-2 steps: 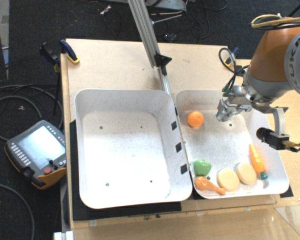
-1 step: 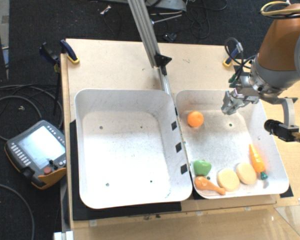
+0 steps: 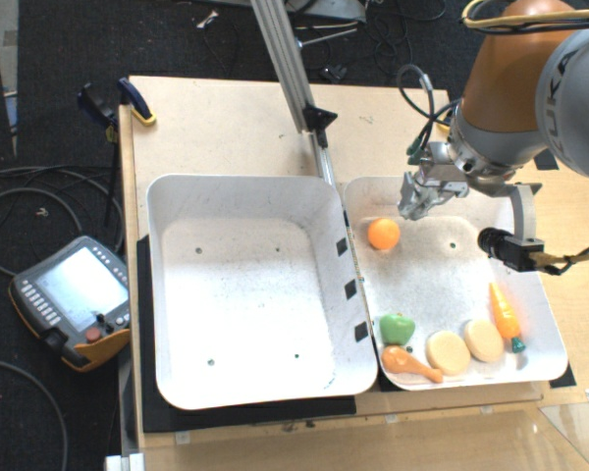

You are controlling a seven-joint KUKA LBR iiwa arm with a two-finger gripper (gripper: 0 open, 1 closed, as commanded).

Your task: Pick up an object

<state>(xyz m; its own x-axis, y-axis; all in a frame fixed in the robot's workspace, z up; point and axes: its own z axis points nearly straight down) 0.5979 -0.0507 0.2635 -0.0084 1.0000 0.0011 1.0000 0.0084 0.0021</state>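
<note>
An orange ball [image 3: 383,235] lies near the back left of the right bin [image 3: 442,273]. My gripper [image 3: 413,207] hangs just above and to the right of it, close to the bin's back wall, with nothing seen between its fingers. Along the bin's front lie a green pepper [image 3: 398,328], an orange drumstick-shaped piece [image 3: 410,363], two pale round pieces [image 3: 449,352] [image 3: 483,340] and a carrot [image 3: 505,314] by the right wall.
The left bin [image 3: 245,283] stands next to the right one, sharing a raised divider. A metal pole [image 3: 285,52] slants down to the bench behind the bins. A black cable and a clamp [image 3: 510,247] hang over the right bin's right side.
</note>
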